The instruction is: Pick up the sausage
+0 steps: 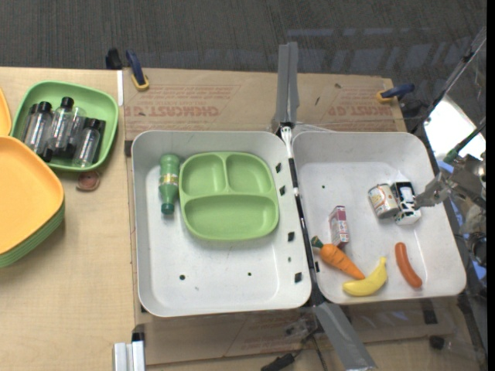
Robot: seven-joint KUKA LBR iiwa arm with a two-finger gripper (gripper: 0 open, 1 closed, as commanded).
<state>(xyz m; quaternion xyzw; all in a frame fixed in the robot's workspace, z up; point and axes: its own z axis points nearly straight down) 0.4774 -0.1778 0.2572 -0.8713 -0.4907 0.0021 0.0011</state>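
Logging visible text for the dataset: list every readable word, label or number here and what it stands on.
"CHEMCNZT" or similar, red print seen upside down, uncertain: cardboard sheet behind the left bin.
Fainter red print, unreadable: cardboard behind the right bin.
Labels too small to read: can, pink packet, green bottle.

Dark grey carpet [232, 14] covers the floor on the far side. The pale wooden tabletop [69, 284] spreads to the left, with brown cardboard [201, 103] laid under the bins. Bright light glares at the right edge.
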